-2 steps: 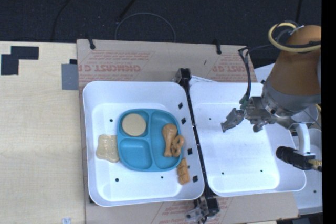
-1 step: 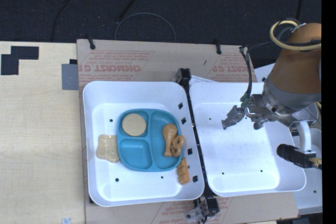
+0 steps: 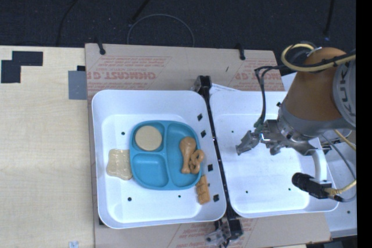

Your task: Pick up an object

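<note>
My gripper (image 3: pixel 260 145) hangs open over the left part of the right white bin (image 3: pixel 273 206), with nothing between its fingers. The objects lie in the left white bin (image 3: pixel 110 110). A blue divided plate (image 3: pixel 156 174) there carries a round tan biscuit (image 3: pixel 147 137) and a knobbly tan pretzel-like piece (image 3: pixel 190 155). A pale beige slab (image 3: pixel 119 164) rests against the plate's left edge. A small orange-brown piece (image 3: pixel 202 189) lies at the plate's lower right, close to the divider.
A black divider (image 3: pixel 213 148) runs between the two bins. Brown cardboard (image 3: pixel 174 69) lies under the bins, with pale bench top to the left. The arm's grey and orange body (image 3: pixel 317 93) covers the right bin's far right side.
</note>
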{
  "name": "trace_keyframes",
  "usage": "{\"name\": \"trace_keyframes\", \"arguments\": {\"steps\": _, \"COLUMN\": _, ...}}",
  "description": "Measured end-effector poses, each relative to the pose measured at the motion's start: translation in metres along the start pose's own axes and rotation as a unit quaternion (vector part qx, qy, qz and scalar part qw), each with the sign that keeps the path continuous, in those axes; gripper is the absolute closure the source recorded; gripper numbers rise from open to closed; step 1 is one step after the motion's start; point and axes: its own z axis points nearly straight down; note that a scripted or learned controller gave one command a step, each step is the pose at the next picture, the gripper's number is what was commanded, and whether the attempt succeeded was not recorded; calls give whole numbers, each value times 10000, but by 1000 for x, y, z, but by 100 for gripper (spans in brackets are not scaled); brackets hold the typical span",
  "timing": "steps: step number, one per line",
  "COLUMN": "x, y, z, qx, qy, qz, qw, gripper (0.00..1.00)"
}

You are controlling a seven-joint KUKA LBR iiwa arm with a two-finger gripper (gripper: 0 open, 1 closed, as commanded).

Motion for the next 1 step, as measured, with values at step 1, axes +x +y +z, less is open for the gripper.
{"name": "trace_keyframes", "arguments": {"steps": 1, "x": 0, "y": -1, "z": 64, "qx": 24, "qy": 3, "qz": -10, "qw": 10000, "gripper": 0}}
